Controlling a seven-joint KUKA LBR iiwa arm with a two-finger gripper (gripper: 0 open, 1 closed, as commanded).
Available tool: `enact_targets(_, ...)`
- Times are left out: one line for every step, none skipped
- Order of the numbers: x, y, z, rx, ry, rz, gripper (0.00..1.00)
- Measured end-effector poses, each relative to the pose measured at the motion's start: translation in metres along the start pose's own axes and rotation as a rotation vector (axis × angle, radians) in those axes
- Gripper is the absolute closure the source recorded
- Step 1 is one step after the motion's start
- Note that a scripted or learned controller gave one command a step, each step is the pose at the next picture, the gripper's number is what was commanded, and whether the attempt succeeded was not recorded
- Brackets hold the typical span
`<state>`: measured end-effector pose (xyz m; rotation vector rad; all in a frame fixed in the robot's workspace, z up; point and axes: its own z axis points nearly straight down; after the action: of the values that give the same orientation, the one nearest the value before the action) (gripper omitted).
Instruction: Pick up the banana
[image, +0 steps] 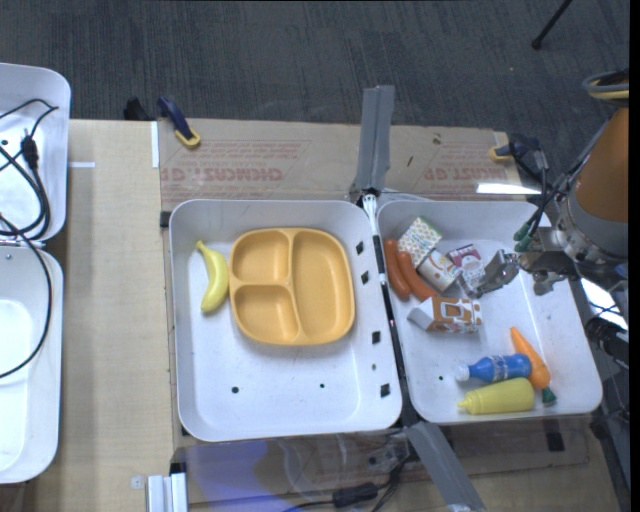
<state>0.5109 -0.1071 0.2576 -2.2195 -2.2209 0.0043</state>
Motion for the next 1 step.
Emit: enact_targets(-0.0376,-0.0339,0.1312,0.001,0.002,0.066,0.0)
